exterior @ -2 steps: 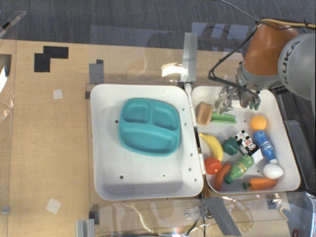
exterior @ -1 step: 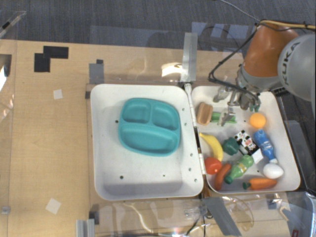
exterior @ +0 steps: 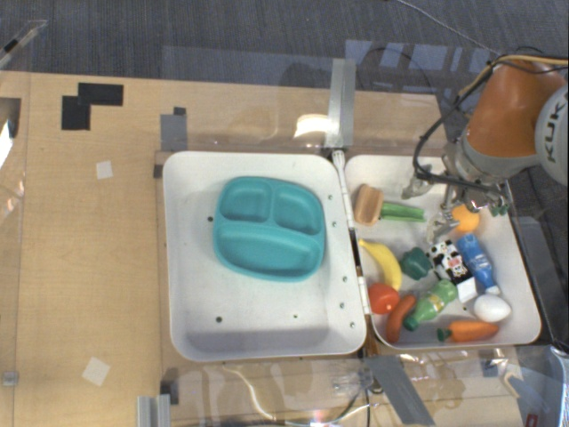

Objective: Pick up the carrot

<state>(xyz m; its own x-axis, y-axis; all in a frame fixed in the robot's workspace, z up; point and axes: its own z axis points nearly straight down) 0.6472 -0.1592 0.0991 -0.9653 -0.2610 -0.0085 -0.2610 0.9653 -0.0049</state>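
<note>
Fingers (exterior: 452,221) hard to read, can't tell open or closed; carrot (exterior: 468,331) well below toward front rim, lying sideways, green tip left.

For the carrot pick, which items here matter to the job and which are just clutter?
Belongs to the job:
carrot, lying at the right bin's near edge
tool, above that bin's far side

Just lying about:
teal plate in the left bin
banana
tomato
egg
blue bottle
bread slice
</note>
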